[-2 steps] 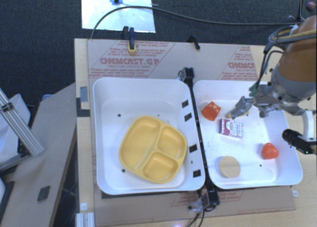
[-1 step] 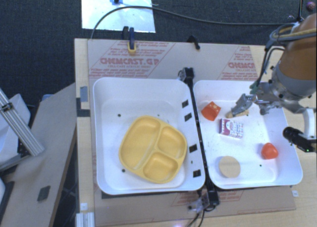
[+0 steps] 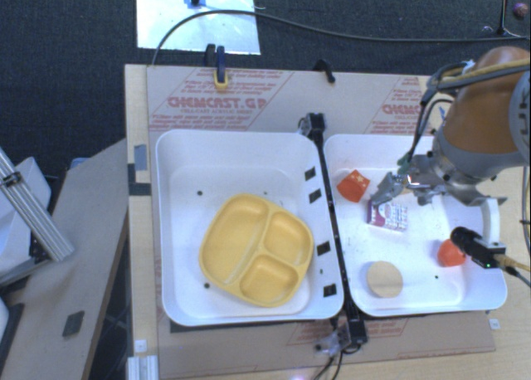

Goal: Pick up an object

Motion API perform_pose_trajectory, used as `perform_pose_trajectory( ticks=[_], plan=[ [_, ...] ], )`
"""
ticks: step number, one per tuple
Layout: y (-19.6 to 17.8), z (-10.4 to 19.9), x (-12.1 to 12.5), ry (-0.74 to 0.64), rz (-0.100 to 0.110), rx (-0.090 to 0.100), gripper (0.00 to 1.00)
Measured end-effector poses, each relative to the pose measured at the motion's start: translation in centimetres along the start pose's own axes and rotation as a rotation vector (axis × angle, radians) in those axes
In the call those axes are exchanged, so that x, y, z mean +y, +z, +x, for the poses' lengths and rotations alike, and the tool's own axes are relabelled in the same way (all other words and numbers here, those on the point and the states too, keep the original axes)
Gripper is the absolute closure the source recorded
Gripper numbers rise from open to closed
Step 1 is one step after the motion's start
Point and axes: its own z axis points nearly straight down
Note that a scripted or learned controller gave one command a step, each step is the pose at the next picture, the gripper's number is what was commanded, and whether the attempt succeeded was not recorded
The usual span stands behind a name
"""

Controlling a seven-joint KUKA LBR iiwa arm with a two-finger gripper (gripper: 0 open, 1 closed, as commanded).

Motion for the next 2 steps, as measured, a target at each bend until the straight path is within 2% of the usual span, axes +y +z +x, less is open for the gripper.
perform_pose_trajectory(
  ticks=[2],
  plan=[
    [8.5,-0.2,0.4,0.001,0.000,0.000,0.00]
  ],
)
